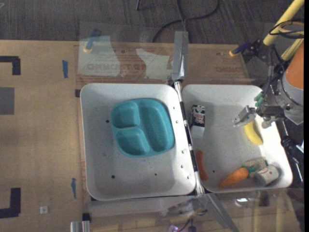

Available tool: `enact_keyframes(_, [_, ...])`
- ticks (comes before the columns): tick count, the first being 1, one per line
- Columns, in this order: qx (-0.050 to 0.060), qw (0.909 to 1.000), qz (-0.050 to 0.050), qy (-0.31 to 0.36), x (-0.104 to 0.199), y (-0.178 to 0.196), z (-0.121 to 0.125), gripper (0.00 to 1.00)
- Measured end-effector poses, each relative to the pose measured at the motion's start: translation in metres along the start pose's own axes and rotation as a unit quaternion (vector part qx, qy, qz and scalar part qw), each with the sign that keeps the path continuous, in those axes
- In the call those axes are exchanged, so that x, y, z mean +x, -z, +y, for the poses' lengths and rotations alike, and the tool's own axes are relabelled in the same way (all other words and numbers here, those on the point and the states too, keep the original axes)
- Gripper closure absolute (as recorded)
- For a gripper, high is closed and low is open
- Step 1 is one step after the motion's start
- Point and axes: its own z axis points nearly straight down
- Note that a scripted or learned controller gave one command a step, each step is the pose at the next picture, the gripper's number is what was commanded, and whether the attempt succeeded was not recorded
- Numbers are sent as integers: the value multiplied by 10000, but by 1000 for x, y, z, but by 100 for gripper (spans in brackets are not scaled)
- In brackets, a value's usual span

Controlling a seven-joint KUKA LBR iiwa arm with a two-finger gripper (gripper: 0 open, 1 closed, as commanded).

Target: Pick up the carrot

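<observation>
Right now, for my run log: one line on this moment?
gripper: above banana, right bin | carrot: lying near front wall, ungrasped

Arm reaching in from 3 o'clock, tool hanging low at the right of the view.

The grey arm (294,93) is entering from the 3 o'clock edge, its orange band (297,66) showing toward 2 o'clock just above the wrist. The wrist is pointing toward 9 o'clock, carrying the tool (253,116) out ahead of it. One pale finger (243,115) is jutting toward 9 o'clock, and a second (266,122) is sitting nearer the wrist, toward 3 o'clock, with a clear gap standing between them. Nothing is sitting between the fingers. Dark cabling is looping over the arm near 1 o'clock.
</observation>
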Motion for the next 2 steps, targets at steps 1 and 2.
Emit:
enact_keyframes(1, [6,9977,2,-678,-13,-107,-31,0])
enact_keyframes(2, [15,9946,4,-1037,-2,-157,-34,0])
